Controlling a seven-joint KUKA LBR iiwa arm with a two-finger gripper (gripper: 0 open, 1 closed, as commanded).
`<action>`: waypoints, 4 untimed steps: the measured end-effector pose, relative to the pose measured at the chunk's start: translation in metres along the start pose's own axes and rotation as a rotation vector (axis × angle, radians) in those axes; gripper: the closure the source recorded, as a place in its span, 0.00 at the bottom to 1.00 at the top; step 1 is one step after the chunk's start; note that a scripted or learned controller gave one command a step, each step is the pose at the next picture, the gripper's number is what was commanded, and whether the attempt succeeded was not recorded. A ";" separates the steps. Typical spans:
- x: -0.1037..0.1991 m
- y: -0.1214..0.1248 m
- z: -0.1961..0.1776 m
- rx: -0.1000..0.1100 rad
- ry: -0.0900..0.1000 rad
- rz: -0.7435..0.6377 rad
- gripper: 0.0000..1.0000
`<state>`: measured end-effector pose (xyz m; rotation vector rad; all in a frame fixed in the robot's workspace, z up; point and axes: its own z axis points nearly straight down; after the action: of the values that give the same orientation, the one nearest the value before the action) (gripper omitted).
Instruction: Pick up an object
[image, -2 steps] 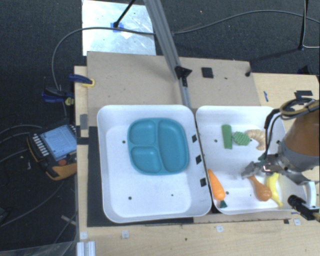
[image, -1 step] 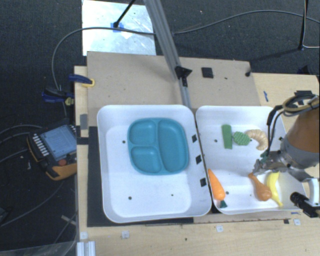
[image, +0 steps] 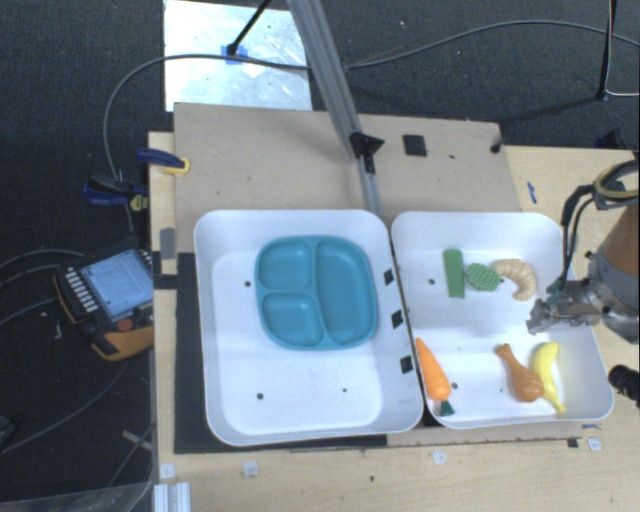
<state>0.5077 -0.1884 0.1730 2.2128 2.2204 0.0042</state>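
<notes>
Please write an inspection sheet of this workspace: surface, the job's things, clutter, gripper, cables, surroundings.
Surface: bench board bears left bin and right bin, side by side.
Job's things: in right bin, carrot, drumstick, banana, croissant, green pieces.
Clutter: blue sectioned plate in left bin.
Gripper: gripper above right bin's right side, near croissant; fingers unclear.
Cables: black cables on floor at left.
Surroundings: handheld pendant and clamps at left, dark floor.
</notes>
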 end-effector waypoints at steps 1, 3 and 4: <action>0.008 -0.004 -0.056 0.000 0.001 -0.002 1.00; 0.058 -0.006 -0.095 0.005 0.004 -0.006 1.00; 0.110 -0.003 -0.079 0.005 0.005 -0.007 1.00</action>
<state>0.5037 -0.0784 0.2520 2.2100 2.2333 0.0035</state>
